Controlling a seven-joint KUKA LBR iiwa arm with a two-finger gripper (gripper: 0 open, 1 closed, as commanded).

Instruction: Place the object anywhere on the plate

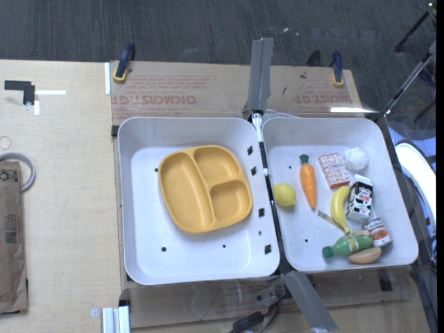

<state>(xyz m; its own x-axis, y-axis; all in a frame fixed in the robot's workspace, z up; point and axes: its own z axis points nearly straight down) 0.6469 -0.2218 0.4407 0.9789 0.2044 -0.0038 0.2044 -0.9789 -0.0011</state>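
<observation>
Carrot (pixel 308 184) in the right bin (pixel 305 245) lies near-to-far, green top apparently pointing away, plate (pixel 182 193) well apart.

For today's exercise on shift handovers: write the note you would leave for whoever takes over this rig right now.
Gripper: not in the camera view.
Plate: yellow, three compartments, in the left bin, nothing on it.
Right bin: lemon, carrot, banana, green bottle, milk carton, red-and-white packet, white ball, small can, bread roll.
Done: nothing placed.
Left: pick one object, set it on the plate.
</observation>
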